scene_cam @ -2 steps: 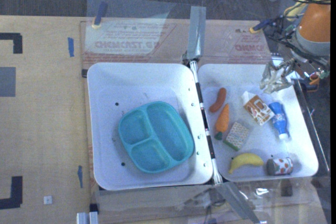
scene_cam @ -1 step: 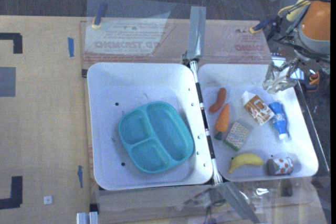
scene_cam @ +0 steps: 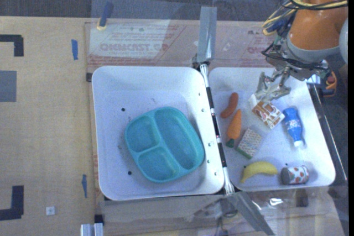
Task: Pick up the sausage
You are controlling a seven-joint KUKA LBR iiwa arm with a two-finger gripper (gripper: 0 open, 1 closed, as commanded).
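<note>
While you look down on the bench, you see the sausage lying in the right bin, close to its left wall, tilted, with the carrot just below it. The gripper hangs over the upper part of this bin, near a small patterned carton, and well apart from the sausage. Whether it is open or closed you cannot tell from this view. Further in the same bin are a blue bottle, a checkered packet, a banana and a can. A teal divided plate rests in the left bin.
</note>
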